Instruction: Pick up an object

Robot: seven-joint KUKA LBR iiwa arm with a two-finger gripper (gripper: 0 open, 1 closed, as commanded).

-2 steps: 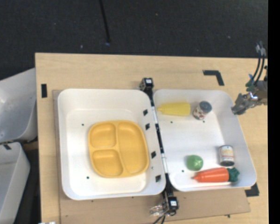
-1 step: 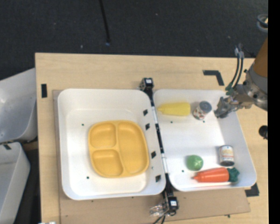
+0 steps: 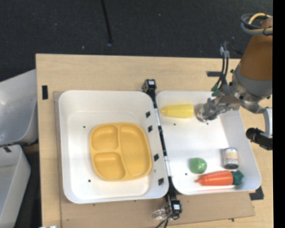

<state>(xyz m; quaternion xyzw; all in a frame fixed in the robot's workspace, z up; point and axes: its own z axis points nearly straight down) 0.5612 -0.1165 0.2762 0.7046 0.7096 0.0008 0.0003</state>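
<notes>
The arm (image 3: pixel 255 63) reaches in from the right, wrist bent down over the far side of the right bin (image 3: pixel 237 127). Its pincer (image 3: pixel 205 113) sits low, just beside the corn cob (image 3: pixel 177 110) near the far wall. Bare floor opens nearer to us of the pincer; beyond it lie a green ball (image 3: pixel 197 165), a can (image 3: pixel 231 158) and a carrot (image 3: pixel 220 178). Pincer's spread: I cannot tell.

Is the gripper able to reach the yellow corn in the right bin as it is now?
Probably yes. The gripper is just beside the yellow corn at the far side of the right bin, with nothing between them; the other items lie near the front.
</notes>
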